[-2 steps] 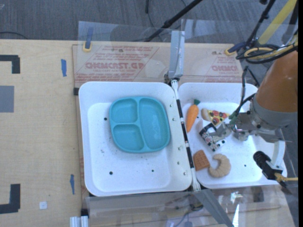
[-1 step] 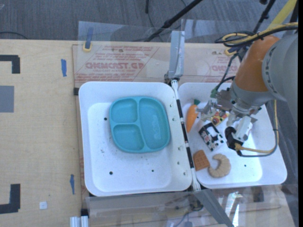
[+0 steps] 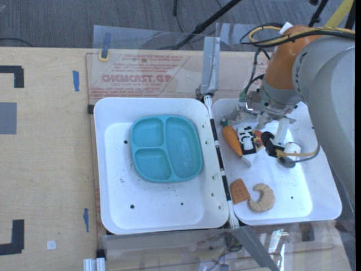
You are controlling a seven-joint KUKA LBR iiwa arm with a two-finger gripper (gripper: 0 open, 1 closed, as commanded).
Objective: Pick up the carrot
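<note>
Right bin [image 3: 321, 202]: carrot [image 3: 231, 139] at ten o'clock, touching gripper [image 3: 246, 141], grip impossible to tell; cracker [image 3: 239, 190], croissant [image 3: 262, 197] at seven. Left bin [image 3: 113, 208]: teal divided plate [image 3: 167, 148].

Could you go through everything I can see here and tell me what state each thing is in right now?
carrot: lying in the right bin, at the gripper's tip, not lifted.
gripper: down in the right bin beside the carrot.
blue plate: flat in the left bin, its three compartments bare.
croissant: lying in the right bin, untouched.
cracker: lying flat beside the croissant.
right bin: holds the food.
</note>
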